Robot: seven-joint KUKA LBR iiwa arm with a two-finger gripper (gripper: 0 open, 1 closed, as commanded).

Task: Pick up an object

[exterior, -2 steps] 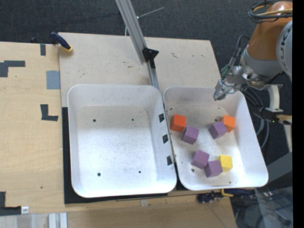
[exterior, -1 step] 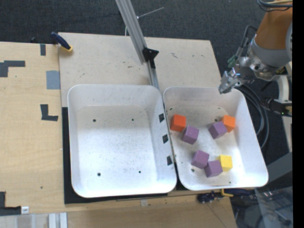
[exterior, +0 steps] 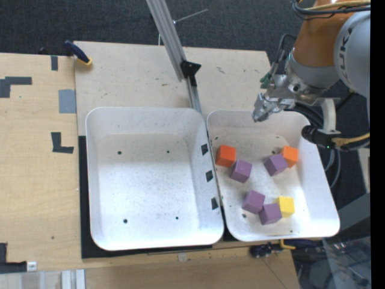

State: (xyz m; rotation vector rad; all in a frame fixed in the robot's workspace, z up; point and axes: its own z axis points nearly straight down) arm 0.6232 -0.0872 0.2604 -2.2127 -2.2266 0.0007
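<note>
The right bin holds several small blocks. An orange block lies near its left wall, with a purple one beside it. Another purple block touches a smaller orange block toward the right. Near the front, two purple blocks sit next to a yellow block. My gripper hangs over the bin's far rim, above and behind all the blocks. Nothing shows between its fingertips, which look close together.
The left bin stands beside the right one, sharing a middle edge. A slanted metal bar runs down to the bins' junction. A blue and yellow tool lies on the bench at the far left. Cables hang at the right.
</note>
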